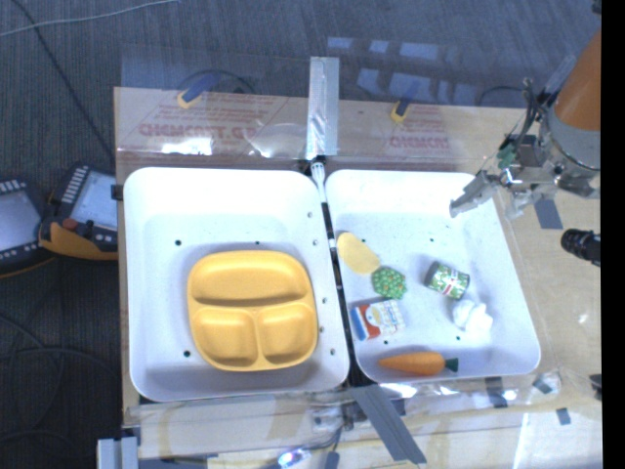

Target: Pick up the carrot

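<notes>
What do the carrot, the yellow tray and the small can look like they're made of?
Carrot: probably toy plastic, judging by its smooth, even orange and neat green stub.
Yellow tray: likely moulded plastic, matte, with rounded dividers between three compartments.
Can: has a printed green and red label; whether metal or plastic beneath, I cannot tell.

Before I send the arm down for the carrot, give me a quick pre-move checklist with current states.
1. Carrot located, lying along the near wall of the right bin: ok.
2. Carrot top unobstructed, nothing resting on it: ok.
3. Side clearance: the bin wall is close alongside, the carton sits just behind: not ok, tight.
4. Gripper above the carrot: not ok, it is at the bin's far right corner.
5. Fingers ready: cannot tell.
6. Gripper carrying nothing: cannot tell.
</notes>
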Action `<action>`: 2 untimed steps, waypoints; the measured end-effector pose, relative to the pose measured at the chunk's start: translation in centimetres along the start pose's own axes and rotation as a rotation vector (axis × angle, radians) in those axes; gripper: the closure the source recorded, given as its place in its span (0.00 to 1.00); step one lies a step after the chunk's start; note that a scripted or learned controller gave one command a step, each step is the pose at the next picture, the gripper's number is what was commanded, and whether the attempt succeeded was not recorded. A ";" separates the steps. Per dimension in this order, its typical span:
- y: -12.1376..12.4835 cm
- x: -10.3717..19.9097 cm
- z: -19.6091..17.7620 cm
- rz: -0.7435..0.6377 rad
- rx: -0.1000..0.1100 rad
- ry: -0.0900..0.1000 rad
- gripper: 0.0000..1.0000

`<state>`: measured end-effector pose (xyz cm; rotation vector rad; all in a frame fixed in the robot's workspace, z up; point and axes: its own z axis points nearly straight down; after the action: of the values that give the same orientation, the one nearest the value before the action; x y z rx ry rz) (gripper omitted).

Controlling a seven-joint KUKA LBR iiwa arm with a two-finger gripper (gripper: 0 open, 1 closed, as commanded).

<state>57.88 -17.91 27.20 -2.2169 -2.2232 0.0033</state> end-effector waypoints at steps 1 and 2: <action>7.3 3.8 15.2 -0.226 0.001 0.000 0.00; 2.4 5.7 18.0 0.029 -0.020 -0.003 0.00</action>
<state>60.26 -12.21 9.18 -2.2601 -2.2022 -0.0155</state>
